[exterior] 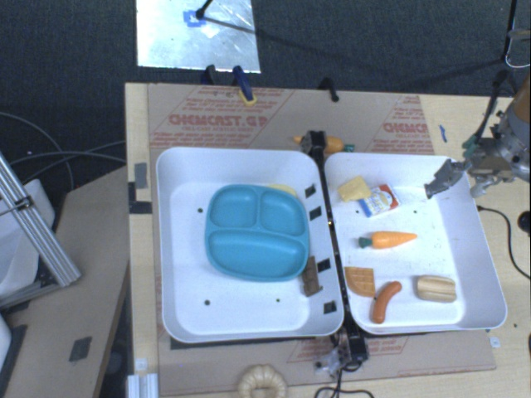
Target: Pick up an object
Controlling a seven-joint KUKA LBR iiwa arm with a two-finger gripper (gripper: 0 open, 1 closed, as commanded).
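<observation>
Right bin (465, 247), front row: cracker (360, 280), sausage (385, 300), bread roll (436, 288) | middle: carrot (389, 240) | back: cheese wedge (354, 189) touching a small carton (379, 201) | left bin (187, 222): blue divided plate (255, 231) | gripper (465, 175) over right bin's far right rim, fingers apart, holding nothing

I'm looking down on a robotics lab setup, not a home. The table (99, 222) is bare wood with a sheet of printed cardboard (282, 110) laid flat under two white bins (182, 305), held by a blue clamp (242, 84). Loose black cables (50, 152) trail over dark carpet (66, 40). An aluminium extrusion frame (33, 230) stands at the left, and a reflective metal plate (197, 21) lies on the floor beyond.
</observation>
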